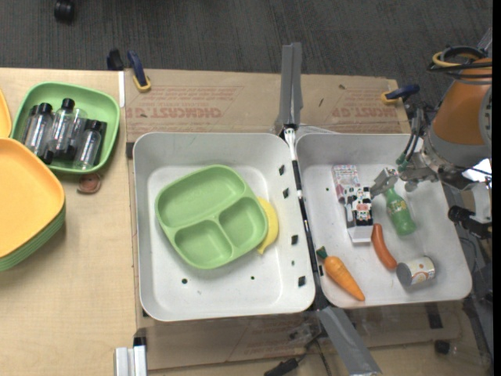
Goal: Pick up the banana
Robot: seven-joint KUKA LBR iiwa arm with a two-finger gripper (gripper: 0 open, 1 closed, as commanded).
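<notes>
two-finger gripper [397, 180] above green plastic bottle [400, 214] in right bin, jaws spread; curved yellow banana [268, 223] well apart in left bin, under green divided plate [211, 217].

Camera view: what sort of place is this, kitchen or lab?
Likely a robot lab: two white bins on a cardboard-covered bench, carpet floor with chair castors, and toy food like the carrot.

In the left bin [149, 288], the green divided plate [211, 227] covers most of the banana [270, 224], leaving only its right edge reachable, tight against the right wall. Bare floor lies near and left of the plate. The right bin [454, 288] is crowded: a carton [354, 202], green bottle [400, 214], sausage [383, 247], can [416, 272] and carrot [344, 278], with bare floor along its left side.
</notes>
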